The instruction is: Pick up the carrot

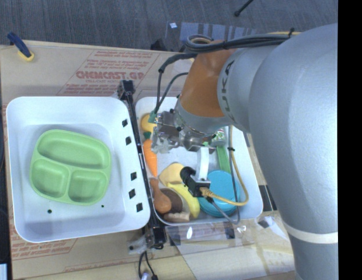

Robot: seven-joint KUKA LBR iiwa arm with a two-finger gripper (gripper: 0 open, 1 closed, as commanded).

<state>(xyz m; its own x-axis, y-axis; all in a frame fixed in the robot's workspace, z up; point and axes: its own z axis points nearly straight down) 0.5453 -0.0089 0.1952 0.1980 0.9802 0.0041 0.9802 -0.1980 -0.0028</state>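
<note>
The carrot [150, 158] is a slim orange piece lying lengthwise along the left wall of the right bin [255, 198]. My gripper [164, 137] hangs just above and to the right of the carrot's upper end, under the orange wrist band. Its metal body hides the fingertips. I see nothing between the fingers.
The right bin also holds a yellow item [147, 123] at the back, a yellow banana-like piece [180, 186], a brown piece [162, 200], a blue round lid [223, 192] and a green stick [223, 158]. The left bin [20, 118] holds a green divided plate [70, 166].
</note>
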